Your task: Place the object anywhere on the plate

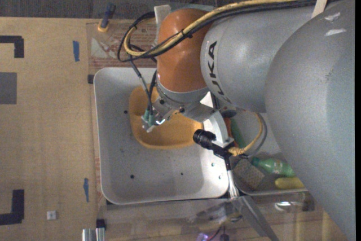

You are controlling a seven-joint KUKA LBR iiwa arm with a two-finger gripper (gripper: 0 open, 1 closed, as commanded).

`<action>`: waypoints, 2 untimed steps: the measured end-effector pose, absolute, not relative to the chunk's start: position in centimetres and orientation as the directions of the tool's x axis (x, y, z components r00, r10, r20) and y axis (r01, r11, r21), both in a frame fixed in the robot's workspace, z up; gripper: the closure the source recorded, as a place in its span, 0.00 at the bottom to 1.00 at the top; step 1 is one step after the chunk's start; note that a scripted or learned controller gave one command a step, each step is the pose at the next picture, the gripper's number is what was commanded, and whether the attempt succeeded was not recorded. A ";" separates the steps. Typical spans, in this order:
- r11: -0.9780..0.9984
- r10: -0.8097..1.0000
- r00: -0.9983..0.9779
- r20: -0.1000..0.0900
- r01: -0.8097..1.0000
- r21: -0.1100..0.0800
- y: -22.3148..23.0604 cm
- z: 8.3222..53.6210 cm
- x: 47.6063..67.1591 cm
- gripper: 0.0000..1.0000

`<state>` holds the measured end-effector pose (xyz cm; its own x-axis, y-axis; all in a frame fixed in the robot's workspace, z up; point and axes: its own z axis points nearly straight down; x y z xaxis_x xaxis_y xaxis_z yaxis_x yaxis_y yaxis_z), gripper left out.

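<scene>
A yellow plate (172, 136) lies in the left white bin (115, 149), toward its far right part, and the arm covers much of it. The gripper (149, 121) hangs low over the plate's left half, under the orange wrist band (177, 59). A small teal-green bit (146, 116) shows at the gripper's tip; whether it is an object or part of the gripper is unclear. The wrist hides the rest of the gripper.
The right bin (271, 192) holds a green bottle-shaped item (273, 166), a yellow item (289, 182) and a dark square piece (249, 175). The big grey arm covers the right side. A tan board with black marks (39, 121) lies to the left of the bins.
</scene>
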<state>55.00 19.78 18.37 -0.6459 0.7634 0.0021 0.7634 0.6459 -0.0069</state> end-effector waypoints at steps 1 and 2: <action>0.682 0.731 -0.682 0.001 0.731 -0.002 15.8 10.7 58.3 1.00; 0.683 0.730 -0.683 0.016 0.730 -0.018 16.0 10.5 57.8 0.00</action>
